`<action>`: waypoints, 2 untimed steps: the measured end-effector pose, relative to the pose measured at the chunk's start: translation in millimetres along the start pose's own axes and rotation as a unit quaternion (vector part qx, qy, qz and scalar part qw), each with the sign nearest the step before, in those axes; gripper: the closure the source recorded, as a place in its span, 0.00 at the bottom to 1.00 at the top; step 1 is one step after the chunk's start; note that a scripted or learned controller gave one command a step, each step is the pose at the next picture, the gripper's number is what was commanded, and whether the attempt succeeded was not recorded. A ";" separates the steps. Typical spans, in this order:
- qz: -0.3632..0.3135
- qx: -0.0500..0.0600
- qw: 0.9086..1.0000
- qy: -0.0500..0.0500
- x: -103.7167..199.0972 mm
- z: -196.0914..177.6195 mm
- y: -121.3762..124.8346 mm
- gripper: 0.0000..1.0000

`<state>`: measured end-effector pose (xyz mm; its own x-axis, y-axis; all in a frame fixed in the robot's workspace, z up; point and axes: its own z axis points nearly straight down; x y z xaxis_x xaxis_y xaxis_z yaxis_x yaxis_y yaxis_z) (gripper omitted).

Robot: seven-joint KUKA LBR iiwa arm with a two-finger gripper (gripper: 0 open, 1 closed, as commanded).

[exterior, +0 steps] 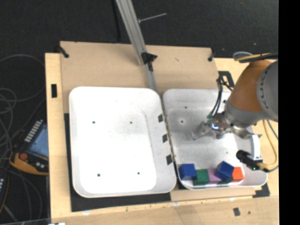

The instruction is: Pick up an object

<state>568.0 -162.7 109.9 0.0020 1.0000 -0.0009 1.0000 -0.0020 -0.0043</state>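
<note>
The gripper [200, 132] hangs over bare floor in the middle of the right bin [187, 102], its jaws apart and holding nothing — seemingly the approach step — so it must next travel toward the bin's near wall, where the blue block [187, 170], green block [202, 176] and their neighbours cluster.

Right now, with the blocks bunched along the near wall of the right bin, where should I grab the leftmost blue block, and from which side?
Take the leftmost blue block from straight above, probably closing the fingers across its far and near faces. Its left face is open, but the green block sits tight against its right, so a left-right pinch looks crowded. The right bin wall runs close in front. The gripper is above the bin's middle.
</note>
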 end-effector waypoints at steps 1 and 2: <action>-0.003 -0.006 1.000 0.000 24.2 -108.8 -32.4 0.00; -0.003 -0.008 1.000 -0.002 2.7 -152.8 50.4 0.00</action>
<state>619.1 -160.0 262.5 -0.0045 1.0000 -0.0047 0.9999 0.0046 0.0110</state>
